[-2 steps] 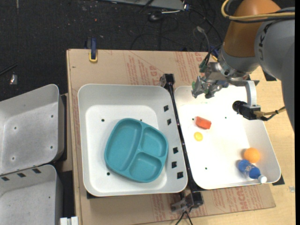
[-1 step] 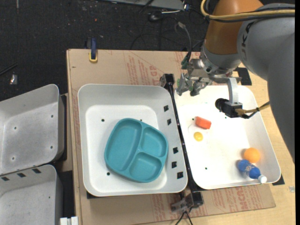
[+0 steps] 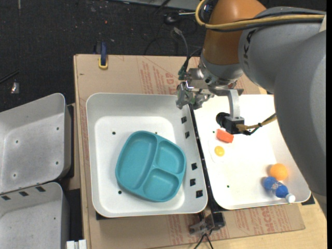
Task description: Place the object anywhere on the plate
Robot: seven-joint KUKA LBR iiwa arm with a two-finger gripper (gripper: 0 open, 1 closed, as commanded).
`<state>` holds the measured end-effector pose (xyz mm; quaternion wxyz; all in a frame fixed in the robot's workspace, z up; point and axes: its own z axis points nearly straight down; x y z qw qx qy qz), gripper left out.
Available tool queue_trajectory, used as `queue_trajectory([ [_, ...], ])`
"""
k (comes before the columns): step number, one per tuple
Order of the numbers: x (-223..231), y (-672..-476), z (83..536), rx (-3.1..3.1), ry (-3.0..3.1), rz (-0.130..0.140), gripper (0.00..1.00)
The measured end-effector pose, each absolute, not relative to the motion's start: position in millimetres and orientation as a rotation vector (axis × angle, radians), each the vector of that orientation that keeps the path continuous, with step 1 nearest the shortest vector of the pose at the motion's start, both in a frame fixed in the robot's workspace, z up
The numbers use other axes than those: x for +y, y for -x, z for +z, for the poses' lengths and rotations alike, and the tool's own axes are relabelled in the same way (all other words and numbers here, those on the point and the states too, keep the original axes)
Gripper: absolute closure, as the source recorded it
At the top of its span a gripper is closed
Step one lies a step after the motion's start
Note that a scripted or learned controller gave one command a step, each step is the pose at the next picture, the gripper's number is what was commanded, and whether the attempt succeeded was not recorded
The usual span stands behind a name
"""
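Observation:
A teal plate (image 3: 150, 166) with three compartments lies in the left white bin (image 3: 104, 113), with nothing on it. The right bin (image 3: 254, 113) holds a small orange-red block (image 3: 224, 135), a little yellow piece (image 3: 219, 151), an orange ball (image 3: 279, 170) and a blue toy (image 3: 275, 187). My gripper (image 3: 190, 97) hangs over the far end of the wall between the two bins, above and right of the plate and up-left of the orange-red block. Nothing shows in its grasp.
The grey arm (image 3: 290, 61) covers the upper right of the right bin. A black cable part (image 3: 229, 121) hangs just above the orange-red block. Spare white bins (image 3: 31, 139) lie at the left. The bench's cardboard edge (image 3: 135, 66) runs behind the bins.

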<state>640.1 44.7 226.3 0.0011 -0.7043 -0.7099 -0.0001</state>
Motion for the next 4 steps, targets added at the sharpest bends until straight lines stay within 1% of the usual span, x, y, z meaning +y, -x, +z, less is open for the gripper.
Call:
queue_trajectory([
  [1,94,-638.1,220,-2.229,2.212,-0.001,1.00],
  [2,157,-626.9,231,-2.231,2.210,-0.003,1.00],
  [3,186,-625.6,240,-2.229,2.214,-0.003,1.00],
  [4,184,-625.8,239,-2.225,2.218,0.000,0.00],
])
